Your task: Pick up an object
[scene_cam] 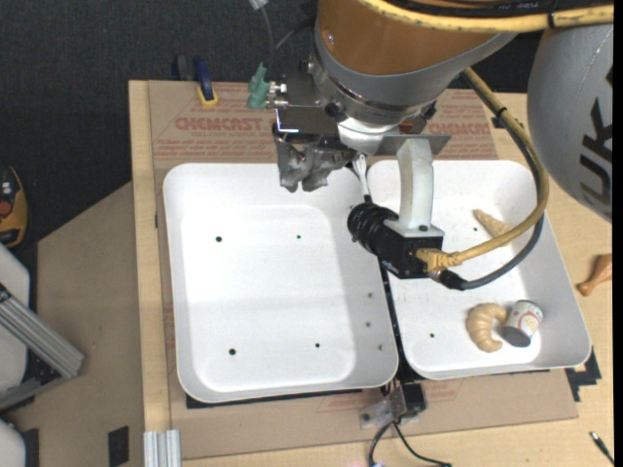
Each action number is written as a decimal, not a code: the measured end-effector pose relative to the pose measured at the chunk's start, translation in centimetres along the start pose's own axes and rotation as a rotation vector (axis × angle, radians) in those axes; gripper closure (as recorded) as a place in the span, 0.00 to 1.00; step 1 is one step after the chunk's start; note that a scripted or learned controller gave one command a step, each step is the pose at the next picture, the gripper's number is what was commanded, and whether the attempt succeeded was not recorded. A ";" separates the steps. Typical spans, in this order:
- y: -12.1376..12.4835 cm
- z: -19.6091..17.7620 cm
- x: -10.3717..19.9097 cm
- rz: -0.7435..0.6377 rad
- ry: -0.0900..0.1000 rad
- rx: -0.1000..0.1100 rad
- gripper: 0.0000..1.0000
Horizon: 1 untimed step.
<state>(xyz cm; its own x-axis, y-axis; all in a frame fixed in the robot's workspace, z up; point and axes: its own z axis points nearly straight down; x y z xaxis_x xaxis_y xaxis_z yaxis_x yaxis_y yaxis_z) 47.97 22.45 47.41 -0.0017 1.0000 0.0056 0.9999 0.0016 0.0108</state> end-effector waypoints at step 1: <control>-0.4 13.1 -0.1 0.003 -0.012 0.025 1.00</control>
<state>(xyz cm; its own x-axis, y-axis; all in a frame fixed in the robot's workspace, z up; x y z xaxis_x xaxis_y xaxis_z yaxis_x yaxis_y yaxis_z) 47.75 22.40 34.34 0.0014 1.0000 -0.0067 0.9999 -0.0015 -0.0138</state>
